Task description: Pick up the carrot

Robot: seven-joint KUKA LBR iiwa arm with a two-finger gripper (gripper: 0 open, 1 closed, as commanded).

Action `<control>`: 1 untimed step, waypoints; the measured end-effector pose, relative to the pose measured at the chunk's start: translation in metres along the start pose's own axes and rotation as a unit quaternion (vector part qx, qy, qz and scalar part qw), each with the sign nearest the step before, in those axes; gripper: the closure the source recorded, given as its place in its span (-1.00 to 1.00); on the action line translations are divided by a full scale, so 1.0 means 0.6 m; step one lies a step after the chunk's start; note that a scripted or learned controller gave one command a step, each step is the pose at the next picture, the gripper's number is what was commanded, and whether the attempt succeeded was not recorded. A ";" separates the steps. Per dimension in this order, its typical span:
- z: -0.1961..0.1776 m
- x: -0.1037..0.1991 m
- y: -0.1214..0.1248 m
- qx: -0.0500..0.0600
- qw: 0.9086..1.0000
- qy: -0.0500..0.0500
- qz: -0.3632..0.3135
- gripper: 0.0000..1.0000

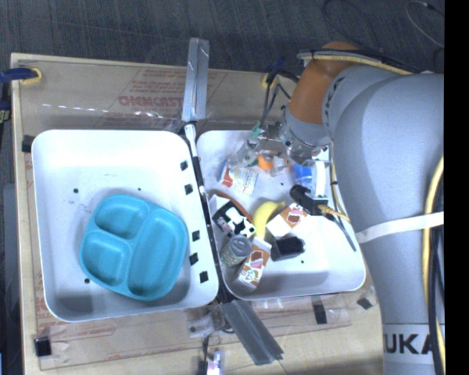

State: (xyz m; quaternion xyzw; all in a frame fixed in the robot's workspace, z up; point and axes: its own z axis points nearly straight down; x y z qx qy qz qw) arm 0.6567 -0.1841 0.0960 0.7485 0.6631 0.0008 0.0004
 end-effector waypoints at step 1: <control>-0.018 0.001 0.000 0.003 1.000 -0.001 -0.004 1.00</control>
